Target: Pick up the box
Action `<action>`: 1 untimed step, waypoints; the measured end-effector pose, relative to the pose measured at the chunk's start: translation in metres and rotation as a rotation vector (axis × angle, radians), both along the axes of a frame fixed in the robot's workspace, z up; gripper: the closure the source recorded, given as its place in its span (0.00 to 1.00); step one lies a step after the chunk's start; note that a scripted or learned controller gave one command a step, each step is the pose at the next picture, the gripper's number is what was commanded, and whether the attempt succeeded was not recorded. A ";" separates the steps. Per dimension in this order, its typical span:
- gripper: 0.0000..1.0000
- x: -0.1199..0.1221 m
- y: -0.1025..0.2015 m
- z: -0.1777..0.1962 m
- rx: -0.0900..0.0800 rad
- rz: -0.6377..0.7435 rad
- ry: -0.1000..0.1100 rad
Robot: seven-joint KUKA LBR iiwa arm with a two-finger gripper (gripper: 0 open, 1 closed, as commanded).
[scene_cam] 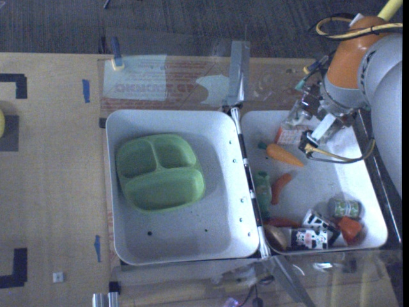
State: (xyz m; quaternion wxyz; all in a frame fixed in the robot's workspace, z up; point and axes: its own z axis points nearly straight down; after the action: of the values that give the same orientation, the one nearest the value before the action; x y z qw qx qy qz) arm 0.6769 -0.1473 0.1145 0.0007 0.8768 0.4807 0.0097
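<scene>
Box under gripper, arm angled down from right.

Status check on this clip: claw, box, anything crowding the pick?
Claw low over right bin's far end. Box directly beneath, not visibly gripped. Carrot lies right beside the box.

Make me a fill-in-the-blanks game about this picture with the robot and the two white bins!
1. The green plate lies in the ____ bin as the camera sees it.
2. The carrot is the colour ____.
3. The end effector hangs over the ____ bin as the camera sees it.

Missing words: left; orange; right
</scene>
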 end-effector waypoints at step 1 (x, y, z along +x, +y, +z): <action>1.00 0.005 0.001 0.016 -0.001 -0.002 -0.020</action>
State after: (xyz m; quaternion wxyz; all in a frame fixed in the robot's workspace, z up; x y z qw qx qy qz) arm 0.6820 -0.1460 0.1305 0.0060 0.8770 0.4801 0.0180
